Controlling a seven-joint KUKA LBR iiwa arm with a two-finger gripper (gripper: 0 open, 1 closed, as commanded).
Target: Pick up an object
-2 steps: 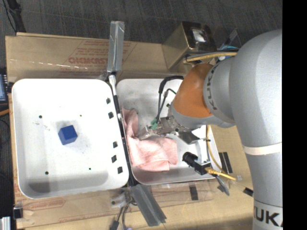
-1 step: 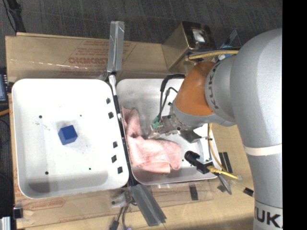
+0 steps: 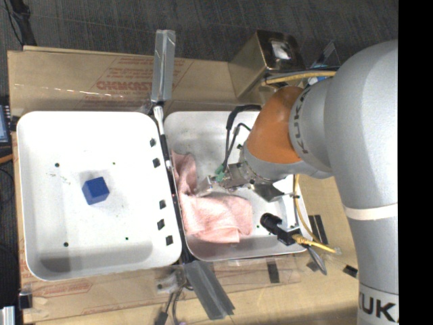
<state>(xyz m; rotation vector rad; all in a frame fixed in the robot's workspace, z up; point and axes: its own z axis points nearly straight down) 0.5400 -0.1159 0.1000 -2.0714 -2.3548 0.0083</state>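
Observation:
A pink cloth [image 3: 210, 212] lies crumpled in the right bin [image 3: 203, 124], spread from its left wall toward the middle. My gripper [image 3: 218, 180] is low over the cloth's upper edge, reaching in from the right under the orange wrist band. It seems to touch the cloth there, but the wrist hides how it meets the fabric. A blue cube [image 3: 95, 189] rests alone on the floor of the left bin [image 3: 40, 134], far from the gripper.
The arm's grey body covers the right bin's right side. A metal divider bar [image 3: 162, 66] runs between the bins. Brown cardboard [image 3: 81, 73] lies behind the bins, with a tan box [image 3: 260, 56] at the back.

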